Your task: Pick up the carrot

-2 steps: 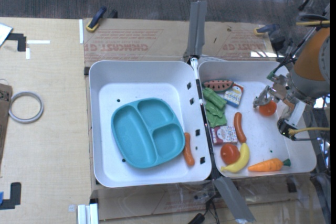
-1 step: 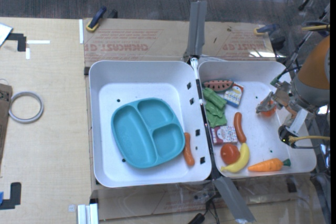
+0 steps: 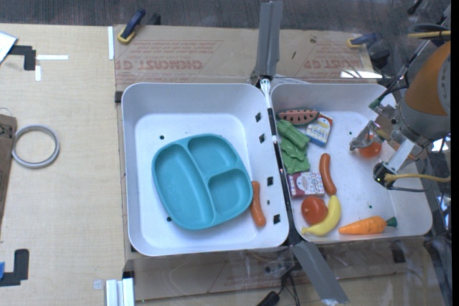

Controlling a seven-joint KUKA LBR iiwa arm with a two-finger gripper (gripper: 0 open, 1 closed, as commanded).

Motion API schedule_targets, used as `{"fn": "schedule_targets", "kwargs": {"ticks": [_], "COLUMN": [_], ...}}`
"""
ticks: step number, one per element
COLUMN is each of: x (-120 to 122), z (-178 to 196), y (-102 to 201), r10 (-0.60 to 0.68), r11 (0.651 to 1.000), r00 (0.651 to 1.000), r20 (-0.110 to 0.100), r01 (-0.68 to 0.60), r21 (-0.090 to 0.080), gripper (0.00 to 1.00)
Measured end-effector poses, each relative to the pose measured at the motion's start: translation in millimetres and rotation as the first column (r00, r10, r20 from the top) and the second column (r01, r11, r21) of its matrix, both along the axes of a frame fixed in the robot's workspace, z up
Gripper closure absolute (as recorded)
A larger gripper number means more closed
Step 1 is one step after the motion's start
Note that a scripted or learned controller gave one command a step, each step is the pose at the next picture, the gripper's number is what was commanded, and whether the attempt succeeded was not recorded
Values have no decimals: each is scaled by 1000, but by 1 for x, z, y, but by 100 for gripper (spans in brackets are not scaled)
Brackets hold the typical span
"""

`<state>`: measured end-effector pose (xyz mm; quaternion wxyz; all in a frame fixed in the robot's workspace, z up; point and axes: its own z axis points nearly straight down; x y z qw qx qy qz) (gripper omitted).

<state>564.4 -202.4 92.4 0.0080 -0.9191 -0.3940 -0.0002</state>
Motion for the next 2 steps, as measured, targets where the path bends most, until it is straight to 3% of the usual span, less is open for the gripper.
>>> {"fn": "schedule_targets", "kwargs": {"ticks": [1,2], "x": [24,54], "z": [-5,36], "y": [-2,-11], "r10": [-137,-244], "r11": [991,970], "r00": [990,970], "r20": [-21,-2], "r01": [137,244], "r21": [5,-12], "gripper": [0,0]}}
